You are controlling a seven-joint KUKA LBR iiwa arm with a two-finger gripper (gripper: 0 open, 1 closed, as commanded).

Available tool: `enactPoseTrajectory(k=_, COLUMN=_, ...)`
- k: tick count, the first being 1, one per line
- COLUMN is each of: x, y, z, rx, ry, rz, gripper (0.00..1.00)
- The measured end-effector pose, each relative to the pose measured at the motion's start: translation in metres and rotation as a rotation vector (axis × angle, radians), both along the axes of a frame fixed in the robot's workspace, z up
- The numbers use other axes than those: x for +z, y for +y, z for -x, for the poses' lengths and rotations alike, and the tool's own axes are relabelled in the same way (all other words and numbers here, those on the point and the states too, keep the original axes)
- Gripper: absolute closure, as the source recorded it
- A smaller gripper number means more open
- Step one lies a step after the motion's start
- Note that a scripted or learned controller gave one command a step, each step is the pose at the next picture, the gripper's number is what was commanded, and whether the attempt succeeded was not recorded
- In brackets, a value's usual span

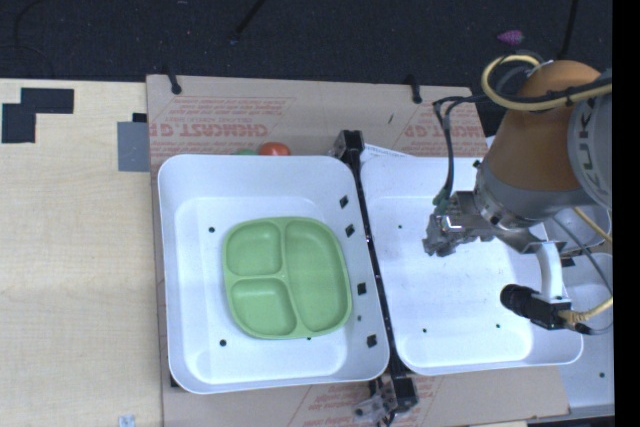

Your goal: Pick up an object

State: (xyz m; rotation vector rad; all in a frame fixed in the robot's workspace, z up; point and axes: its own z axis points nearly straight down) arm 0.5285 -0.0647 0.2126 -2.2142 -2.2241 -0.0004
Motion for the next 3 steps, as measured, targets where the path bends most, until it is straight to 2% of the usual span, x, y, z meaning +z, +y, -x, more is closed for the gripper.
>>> enactPoseTrajectory(k=1, x=-0.001, y=0.042, z=0.008, rx=-0.001, ry=0.002, rz=0.0, gripper=1.0)
enactPoseTrajectory(k=2, x=-0.007, y=0.099, z=0.011, rx=0.0, ry=0.003, rz=0.0, gripper=1.0)
enactPoseTrajectory(k=3, x=0.002, y=0.156, z=0.011, rx=0.001, ry=0.002, rz=0.001, gripper=1.0)
